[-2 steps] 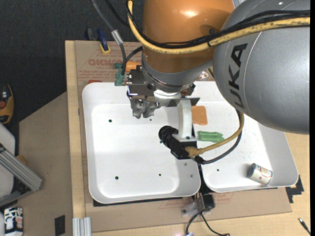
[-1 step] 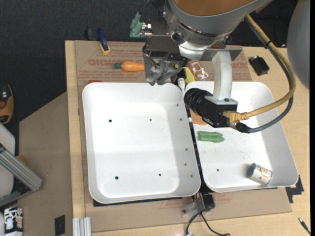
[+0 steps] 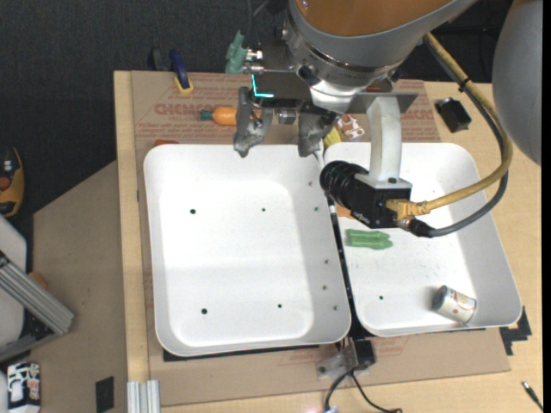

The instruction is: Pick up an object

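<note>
Hanging over left bin [image 3: 172,256] far rim, gripper [image 3: 277,141], fingers apart, nothing between. Beside that bin: green object [image 3: 368,240], half-hidden; small can [image 3: 454,304].

A brown cardboard sheet [image 3: 129,231] printed with red lettering lies under both bins. On its strip at twelve o'clock sits an orange carrot-shaped toy [image 3: 220,115] with a green tip, and at eleven o'clock a small yellow and blue piece [image 3: 181,74]. A flat black block [image 3: 453,114] rests at two o'clock. At eight o'clock, off the cardboard, a grey metal rail [image 3: 34,295] lies at a slant. At six o'clock a small black connector [image 3: 360,354] trails a cable
</note>
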Robot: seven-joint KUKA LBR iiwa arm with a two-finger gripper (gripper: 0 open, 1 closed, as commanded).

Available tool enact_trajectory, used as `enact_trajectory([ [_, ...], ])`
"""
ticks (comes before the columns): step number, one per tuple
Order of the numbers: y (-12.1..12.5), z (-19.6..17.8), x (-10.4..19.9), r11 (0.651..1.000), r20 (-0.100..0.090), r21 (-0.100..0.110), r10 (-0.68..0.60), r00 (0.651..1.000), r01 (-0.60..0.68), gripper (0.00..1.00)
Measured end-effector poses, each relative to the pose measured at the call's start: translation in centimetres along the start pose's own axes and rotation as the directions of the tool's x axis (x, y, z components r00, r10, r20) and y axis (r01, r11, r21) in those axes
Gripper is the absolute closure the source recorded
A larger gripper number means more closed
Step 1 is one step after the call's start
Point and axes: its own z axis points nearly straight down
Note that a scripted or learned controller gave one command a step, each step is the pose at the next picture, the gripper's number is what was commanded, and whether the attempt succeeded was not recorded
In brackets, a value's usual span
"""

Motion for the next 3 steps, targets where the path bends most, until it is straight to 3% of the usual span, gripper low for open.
enact_trajectory([
  [1,0.0,-1.1,0.1,1.000,-0.002,-0.004,-0.002,1.000,0.002,1.00],
  [2,0.0,-1.0,0.1,1.000,-0.001,-0.002,-0.002,1.000,0.002,0.00],
  [3,0.1,-2.1,0.2,1.000,-0.003,-0.007,-0.003,1.000,0.003,1.00],
])
